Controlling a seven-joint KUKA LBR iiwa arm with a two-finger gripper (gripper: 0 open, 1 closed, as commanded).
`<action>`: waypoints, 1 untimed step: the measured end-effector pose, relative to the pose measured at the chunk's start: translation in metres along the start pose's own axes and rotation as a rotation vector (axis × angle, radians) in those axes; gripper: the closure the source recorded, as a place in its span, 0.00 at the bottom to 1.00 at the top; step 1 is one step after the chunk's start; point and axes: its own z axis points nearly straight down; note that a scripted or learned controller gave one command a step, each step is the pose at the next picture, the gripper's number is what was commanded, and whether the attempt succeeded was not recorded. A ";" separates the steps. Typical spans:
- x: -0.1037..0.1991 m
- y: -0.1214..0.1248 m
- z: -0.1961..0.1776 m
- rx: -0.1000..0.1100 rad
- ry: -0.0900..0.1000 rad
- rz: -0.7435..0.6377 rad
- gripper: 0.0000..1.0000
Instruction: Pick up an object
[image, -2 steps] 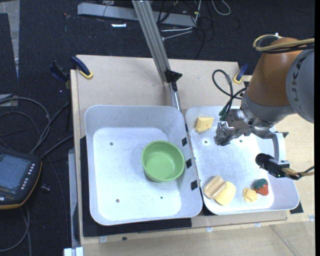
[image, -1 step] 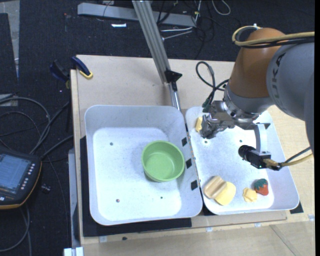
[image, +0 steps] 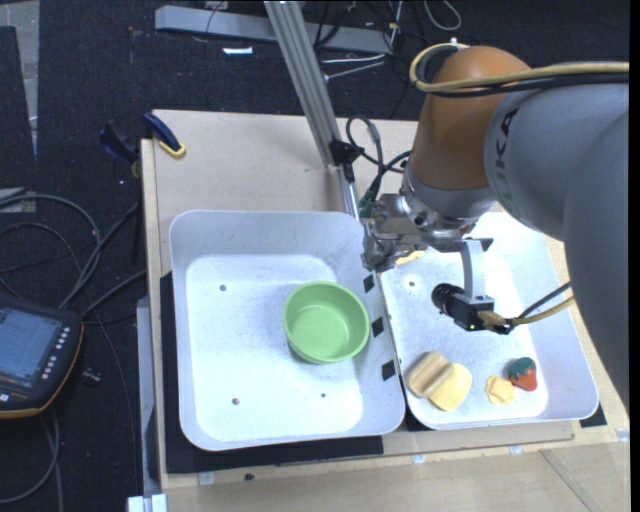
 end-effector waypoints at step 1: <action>0.044 0.018 0.015 0.001 -0.001 0.001 1.00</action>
